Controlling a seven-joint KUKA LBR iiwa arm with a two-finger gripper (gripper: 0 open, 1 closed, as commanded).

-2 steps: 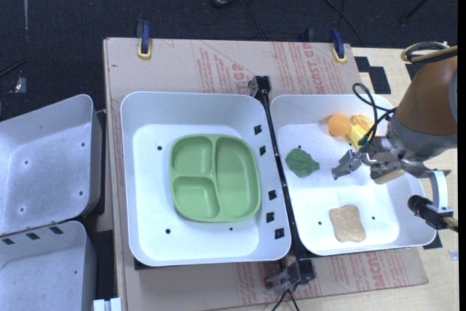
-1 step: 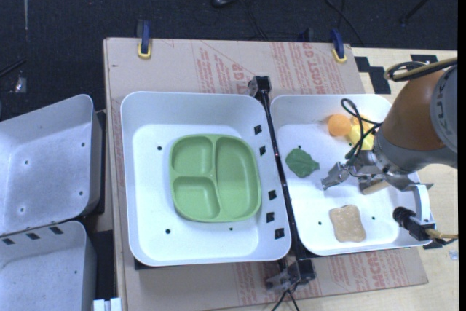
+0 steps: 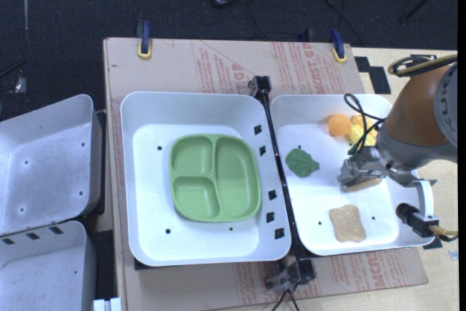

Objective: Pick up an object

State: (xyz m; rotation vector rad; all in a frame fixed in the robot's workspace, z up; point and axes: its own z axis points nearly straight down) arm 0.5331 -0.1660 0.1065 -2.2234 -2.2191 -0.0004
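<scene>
Now | left bin (image 3: 138, 178): green tray (image 3: 216, 178) | right bin (image 3: 306, 240): green lump (image 3: 301, 162), tan slab (image 3: 347, 223), orange ball (image 3: 338, 125) | tool (image 3: 358, 175): grip unclear

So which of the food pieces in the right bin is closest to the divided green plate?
The dark green leafy piece, at the right bin's left edge. The orange piece, yellow piece and tan piece all lie farther right.

Bench: a brown board (image 3: 196, 58), clamped at its far edge.
On it: left bin (image 3: 145, 229) and right bin (image 3: 306, 109), side by side, touching.
</scene>
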